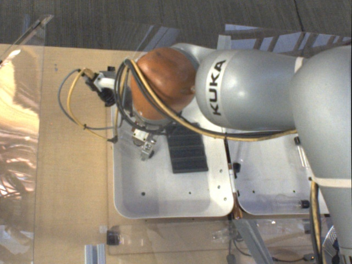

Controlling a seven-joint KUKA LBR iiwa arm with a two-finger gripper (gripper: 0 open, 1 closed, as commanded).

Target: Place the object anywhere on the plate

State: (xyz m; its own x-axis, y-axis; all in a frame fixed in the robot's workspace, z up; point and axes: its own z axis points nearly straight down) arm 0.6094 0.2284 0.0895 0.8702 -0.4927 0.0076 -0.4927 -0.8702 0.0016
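Lying flat on the floor of the left-hand shallow white plastic bin (165,202), near its far side, a dark ribbed rectangular slab (187,150) is the one loose item we count. We take it to be the task's thing, though we cannot tell whether it is the object or the plate. The small metallic gripper (144,143) hangs just beside the slab's left edge, apart from it and with nothing visibly held. We cannot tell whether it is open or closed. We judge the step in hand to be the approach before a grasp, with placing not yet done. The next move calls for centring over the slab and descending. We count one slab, one gripper, one grey arm with an orange band (247,95), and two bins, the second being the right-hand white bin (275,191).
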